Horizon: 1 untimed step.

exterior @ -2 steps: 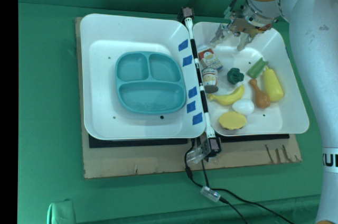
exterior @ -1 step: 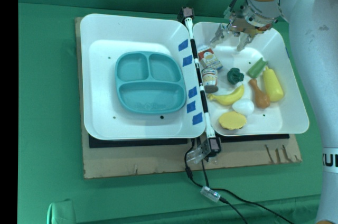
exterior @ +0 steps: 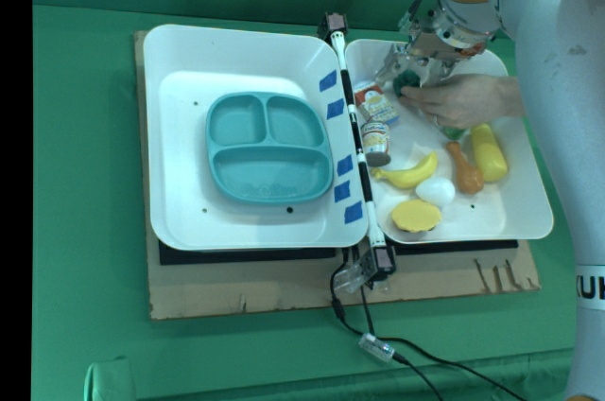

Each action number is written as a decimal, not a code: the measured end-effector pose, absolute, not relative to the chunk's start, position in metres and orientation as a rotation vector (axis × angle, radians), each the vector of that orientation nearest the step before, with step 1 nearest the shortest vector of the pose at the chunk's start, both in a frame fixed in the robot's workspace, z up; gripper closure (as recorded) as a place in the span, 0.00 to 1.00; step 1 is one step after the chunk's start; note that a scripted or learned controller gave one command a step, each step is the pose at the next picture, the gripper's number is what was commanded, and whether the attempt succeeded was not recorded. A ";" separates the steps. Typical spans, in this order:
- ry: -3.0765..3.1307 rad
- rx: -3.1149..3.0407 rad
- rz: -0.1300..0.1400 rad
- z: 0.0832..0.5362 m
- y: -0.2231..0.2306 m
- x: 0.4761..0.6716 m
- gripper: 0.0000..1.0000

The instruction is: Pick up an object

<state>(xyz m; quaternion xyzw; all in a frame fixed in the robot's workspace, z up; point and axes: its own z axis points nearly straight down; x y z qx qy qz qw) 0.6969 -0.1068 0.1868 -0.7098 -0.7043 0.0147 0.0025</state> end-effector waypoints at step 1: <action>-2.209 -2.224 0.045 0.186 -0.107 0.697 0.00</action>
